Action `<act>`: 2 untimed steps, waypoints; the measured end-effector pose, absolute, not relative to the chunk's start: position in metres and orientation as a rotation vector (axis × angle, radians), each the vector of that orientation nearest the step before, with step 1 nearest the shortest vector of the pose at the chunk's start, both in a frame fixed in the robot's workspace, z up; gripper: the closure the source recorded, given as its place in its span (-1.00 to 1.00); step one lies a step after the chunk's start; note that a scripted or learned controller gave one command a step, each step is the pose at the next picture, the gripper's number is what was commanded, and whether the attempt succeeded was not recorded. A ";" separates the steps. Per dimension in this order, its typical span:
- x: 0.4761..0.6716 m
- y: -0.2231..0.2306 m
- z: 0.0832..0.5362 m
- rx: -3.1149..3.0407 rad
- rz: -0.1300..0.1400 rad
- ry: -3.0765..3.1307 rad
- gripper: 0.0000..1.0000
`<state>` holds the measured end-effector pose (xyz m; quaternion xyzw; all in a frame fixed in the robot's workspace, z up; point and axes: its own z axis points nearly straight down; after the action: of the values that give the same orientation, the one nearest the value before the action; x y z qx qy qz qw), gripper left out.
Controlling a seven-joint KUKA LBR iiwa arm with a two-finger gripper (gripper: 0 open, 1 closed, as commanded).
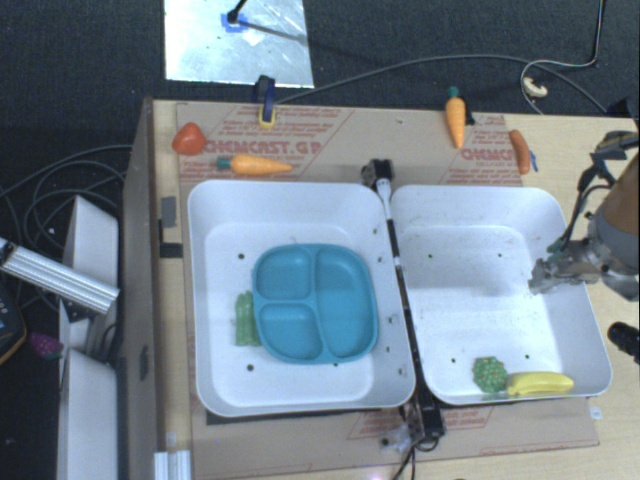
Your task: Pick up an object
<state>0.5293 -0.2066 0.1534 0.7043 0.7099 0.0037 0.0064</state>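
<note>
Reaches in from the right with the grey arm [618, 230], cut off by the frame edge so that little beyond the wrist can be made out. Hangs the gripper [548, 271] over the right side of the right bin [455, 208], near its right wall, pointing left toward the bin's middle. Cannot tell whether open or closed: too blurred and small, a grey lump against the white floor. Nothing seen held there.

Lying well apart from the gripper, toward the near edge of the same bin: a green broccoli-like piece [489, 373] and a yellow banana [541, 383], just beside each other, perhaps touching. In the left bin [215, 218]: a blue divided plate [315, 303], with a green vegetable [245, 320] against its left rim, its kind hard to tell. Beyond the bins, on the bench [330, 133]: three carrots, one at left [255, 165], two at right.
</note>
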 end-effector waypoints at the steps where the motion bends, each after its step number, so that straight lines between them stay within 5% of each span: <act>1: 0.633 -0.201 0.183 2.213 0.004 2.223 1.00; 2: 0.634 -0.202 0.194 2.206 0.003 2.226 1.00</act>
<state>0.6336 -0.2020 0.1935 0.7040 0.7102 0.0011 0.0039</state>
